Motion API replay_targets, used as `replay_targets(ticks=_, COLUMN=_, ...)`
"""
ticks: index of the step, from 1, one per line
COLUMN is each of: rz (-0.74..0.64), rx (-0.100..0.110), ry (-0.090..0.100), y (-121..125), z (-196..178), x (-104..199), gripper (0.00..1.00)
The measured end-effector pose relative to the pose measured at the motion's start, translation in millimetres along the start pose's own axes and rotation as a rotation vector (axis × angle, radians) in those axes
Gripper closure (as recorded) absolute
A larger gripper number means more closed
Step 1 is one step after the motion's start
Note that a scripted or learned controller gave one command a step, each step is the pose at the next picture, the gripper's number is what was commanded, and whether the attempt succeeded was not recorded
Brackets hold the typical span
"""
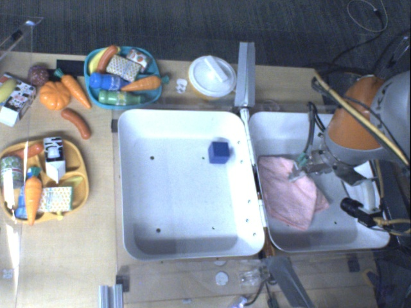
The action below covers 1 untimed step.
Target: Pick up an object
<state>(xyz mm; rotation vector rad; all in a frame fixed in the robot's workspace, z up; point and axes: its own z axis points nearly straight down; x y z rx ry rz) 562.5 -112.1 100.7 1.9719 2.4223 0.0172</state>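
A: In the camera view, where does the pick stand?

B: Not done, by my reading. The arm [359, 127] reaches in from the right and its pincer [300, 169] is down in the right bin [334, 239], at the upper right edge of the pink cloth [289, 194].

A: Is it clamped on the cloth?

B: I cannot tell. The tips are small and blur into the fabric, so whether they are apart or together is not readable. The cloth lies crumpled on the bin floor, toward the left wall, and nothing about it looks lifted.

A: Any other candidate?

B: A blue cube [219, 151] sits alone in the left bin [186, 191], upper right part, well apart from the pincer. It rests flat on the floor, untouched.

A: And outside the bins?

B: On the surface [96, 236] there are toy foods in a blue bowl [122, 76] and a yellow tray [45, 181], plus a white lid [212, 76] near the top. None of that matters here.

A: So what is left?

B: I judge everything that counts: a firm hold on the cloth, then a lift clear of the bin.
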Motion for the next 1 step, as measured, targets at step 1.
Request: replay_targets(ticks=1, rz=-0.069, rx=0.017, ry=0.007, y=74.7, z=-82.0, x=47.1, gripper=1.00)
